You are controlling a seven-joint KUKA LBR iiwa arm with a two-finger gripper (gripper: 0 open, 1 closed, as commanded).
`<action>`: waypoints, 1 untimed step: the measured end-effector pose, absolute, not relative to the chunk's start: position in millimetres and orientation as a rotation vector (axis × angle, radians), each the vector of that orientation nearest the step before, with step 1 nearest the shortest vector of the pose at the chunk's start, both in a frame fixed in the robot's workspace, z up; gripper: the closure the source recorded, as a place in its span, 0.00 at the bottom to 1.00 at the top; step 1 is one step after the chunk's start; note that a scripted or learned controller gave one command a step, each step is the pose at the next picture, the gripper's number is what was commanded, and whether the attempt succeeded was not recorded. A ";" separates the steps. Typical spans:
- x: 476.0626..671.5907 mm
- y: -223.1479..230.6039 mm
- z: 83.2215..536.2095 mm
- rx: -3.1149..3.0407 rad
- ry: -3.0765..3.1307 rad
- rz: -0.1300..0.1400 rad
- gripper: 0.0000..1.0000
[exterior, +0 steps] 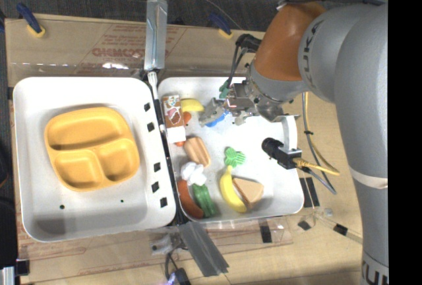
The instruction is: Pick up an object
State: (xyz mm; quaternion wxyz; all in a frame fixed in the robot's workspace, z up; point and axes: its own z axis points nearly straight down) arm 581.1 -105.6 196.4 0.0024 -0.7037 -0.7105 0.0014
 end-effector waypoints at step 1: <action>620.2 -111.1 91.1 -2.198 -2.244 0.005 0.00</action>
